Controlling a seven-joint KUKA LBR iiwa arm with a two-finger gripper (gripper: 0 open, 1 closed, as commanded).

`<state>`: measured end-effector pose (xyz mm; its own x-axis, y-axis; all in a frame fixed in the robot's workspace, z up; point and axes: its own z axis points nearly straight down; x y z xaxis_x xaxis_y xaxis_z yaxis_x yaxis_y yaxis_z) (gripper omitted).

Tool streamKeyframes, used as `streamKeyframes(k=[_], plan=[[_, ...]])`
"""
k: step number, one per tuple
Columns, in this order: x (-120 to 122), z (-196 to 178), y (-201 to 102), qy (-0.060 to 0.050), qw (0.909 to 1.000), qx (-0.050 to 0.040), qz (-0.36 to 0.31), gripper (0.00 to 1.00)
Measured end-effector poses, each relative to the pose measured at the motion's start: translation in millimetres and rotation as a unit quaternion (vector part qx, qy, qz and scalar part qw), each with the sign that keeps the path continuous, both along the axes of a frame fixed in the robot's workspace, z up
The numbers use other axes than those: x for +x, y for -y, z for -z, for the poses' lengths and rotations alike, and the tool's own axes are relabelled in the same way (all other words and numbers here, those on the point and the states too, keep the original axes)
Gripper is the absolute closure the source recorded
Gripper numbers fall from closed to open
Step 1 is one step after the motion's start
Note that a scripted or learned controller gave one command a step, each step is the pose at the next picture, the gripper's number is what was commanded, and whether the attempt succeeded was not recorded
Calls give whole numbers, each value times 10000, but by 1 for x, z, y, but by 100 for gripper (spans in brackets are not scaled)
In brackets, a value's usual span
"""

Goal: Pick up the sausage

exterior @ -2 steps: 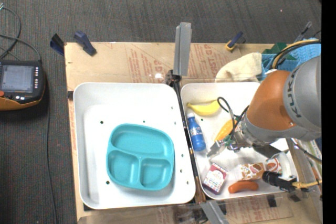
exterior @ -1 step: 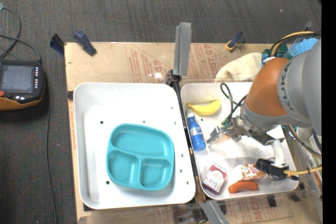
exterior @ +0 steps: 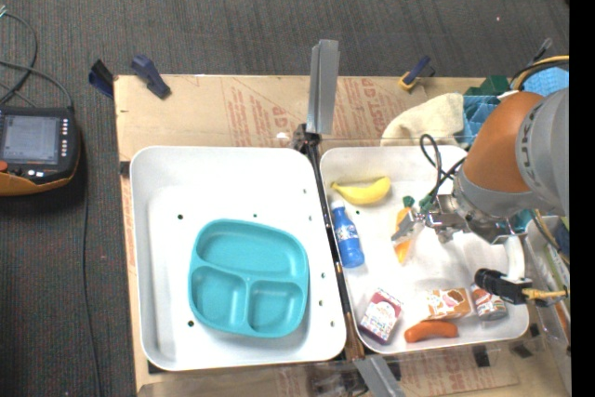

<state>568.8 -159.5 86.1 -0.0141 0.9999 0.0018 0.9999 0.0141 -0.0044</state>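
The sausage (exterior: 430, 331) is a short orange-red link lying flat near the front edge of the right bin (exterior: 423, 165). It lies between a pink-and-white box (exterior: 380, 315) and a small can (exterior: 489, 305). My gripper (exterior: 410, 231) hangs over the middle of the right bin, well behind the sausage and apart from it. An orange carrot-like piece (exterior: 403, 240) sits right at the gripper's tip; contact with it is unclear.
A banana (exterior: 362, 191) and a blue bottle (exterior: 348, 236) lie in the right bin's left half. An orange packet (exterior: 449, 301) sits just behind the sausage. The left bin (exterior: 158, 191) holds a teal divided plate (exterior: 249, 278). A cloth (exterior: 432, 118) lies behind the right bin.
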Motion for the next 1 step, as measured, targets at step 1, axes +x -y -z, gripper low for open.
streamKeyframes(k=[1], plan=[[15, -1, -66, 12, 9987, -47, -514, 0]])
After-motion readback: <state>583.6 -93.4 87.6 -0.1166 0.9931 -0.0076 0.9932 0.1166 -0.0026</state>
